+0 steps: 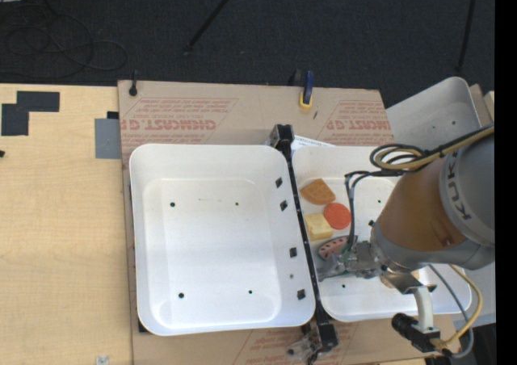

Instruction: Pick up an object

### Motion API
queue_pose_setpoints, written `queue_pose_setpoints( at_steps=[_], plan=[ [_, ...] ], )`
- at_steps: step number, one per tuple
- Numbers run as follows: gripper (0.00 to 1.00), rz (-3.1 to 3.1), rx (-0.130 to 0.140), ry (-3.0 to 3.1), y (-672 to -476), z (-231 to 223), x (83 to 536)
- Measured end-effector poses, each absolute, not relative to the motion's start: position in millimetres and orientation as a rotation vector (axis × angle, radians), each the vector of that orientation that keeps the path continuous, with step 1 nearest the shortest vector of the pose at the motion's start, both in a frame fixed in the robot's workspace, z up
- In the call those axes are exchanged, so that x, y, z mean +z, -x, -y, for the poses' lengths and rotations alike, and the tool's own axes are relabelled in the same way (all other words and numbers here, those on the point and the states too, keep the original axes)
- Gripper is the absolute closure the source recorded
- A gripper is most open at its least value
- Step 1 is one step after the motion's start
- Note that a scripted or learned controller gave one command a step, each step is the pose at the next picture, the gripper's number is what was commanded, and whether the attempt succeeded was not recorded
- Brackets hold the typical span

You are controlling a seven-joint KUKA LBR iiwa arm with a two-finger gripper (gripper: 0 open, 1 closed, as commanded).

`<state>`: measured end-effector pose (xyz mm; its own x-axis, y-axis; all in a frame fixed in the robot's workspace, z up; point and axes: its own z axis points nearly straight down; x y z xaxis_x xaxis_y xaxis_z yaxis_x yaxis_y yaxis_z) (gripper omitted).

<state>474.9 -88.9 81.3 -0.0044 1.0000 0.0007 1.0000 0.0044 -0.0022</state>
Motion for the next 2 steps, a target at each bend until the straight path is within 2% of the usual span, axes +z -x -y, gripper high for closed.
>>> queue_pose_setpoints(
  at_steps=[1, 2],
  plan=[
    [0.00, 2.226, 0.000, 2.221, -538.7, 134.5, 87.8],
    [0.00, 2.229, -0.005, 2.220, -630.3, 126.6, 88.3]
  ],
)
